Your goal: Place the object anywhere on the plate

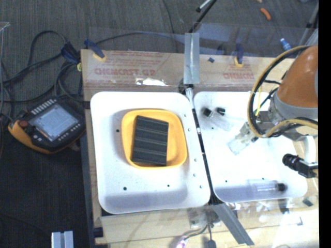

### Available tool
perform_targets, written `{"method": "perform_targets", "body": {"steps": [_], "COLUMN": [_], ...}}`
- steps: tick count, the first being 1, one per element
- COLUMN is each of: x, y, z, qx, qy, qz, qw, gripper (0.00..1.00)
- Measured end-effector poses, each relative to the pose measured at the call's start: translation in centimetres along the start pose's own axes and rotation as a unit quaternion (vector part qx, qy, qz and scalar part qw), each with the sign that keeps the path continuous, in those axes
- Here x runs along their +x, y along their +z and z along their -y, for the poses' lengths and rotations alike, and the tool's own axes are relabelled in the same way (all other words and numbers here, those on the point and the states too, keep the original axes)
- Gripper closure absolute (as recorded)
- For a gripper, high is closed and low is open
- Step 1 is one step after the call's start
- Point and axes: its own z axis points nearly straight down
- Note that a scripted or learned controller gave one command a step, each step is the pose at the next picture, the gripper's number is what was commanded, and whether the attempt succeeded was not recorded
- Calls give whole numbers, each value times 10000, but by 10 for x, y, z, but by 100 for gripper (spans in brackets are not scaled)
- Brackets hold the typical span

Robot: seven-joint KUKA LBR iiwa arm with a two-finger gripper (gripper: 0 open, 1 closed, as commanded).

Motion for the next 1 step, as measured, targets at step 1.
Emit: {"method": "perform_targets", "body": {"steps": [1], "x": [0], "y": [0], "z": [0], "qx": [0], "qy": [1], "qz": [0], "qw": [10000], "gripper": [0]}}
